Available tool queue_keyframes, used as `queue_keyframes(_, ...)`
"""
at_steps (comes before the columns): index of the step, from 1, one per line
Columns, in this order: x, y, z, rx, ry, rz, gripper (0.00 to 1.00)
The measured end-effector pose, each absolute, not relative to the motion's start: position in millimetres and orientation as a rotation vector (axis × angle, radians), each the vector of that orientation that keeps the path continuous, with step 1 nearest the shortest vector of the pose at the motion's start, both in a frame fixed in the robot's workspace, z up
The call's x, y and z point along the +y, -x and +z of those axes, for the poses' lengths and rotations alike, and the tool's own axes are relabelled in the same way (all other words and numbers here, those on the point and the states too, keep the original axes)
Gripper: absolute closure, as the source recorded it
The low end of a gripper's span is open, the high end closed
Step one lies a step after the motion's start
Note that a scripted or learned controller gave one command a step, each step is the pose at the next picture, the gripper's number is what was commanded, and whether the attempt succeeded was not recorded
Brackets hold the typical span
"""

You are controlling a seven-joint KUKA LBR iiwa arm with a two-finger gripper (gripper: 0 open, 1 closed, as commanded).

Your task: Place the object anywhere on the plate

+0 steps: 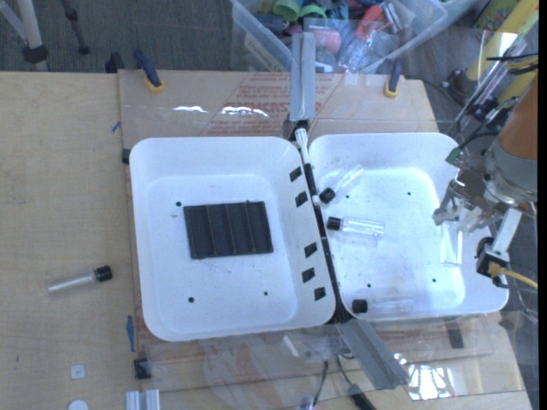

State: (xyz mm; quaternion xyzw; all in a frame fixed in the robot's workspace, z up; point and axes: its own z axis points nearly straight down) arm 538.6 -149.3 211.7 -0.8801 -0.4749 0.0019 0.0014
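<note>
The robot's hand [462,217] hangs over the right bin's [402,156] far side, well apart from the black ribbed plate [228,228] in the left bin [149,229]; whether it is clenched or released cannot be told. A clear, black-capped vial [355,226] lies on its side near the divider, two similar ones close by. Glassy, round and slim, such a vial could roll or slip from a poor grasp, or drop short of the plate while crossing between bins.
</note>
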Motion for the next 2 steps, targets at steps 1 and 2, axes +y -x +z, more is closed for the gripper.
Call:
queue_keyframes(1, -81.4, -547.2, 233.8, -1.387, 2.819, 0.002, 1.0)
queue_keyframes(2, -25.7, -580.8, 206.4, -2.044, 2.381, 0.004, 1.0)
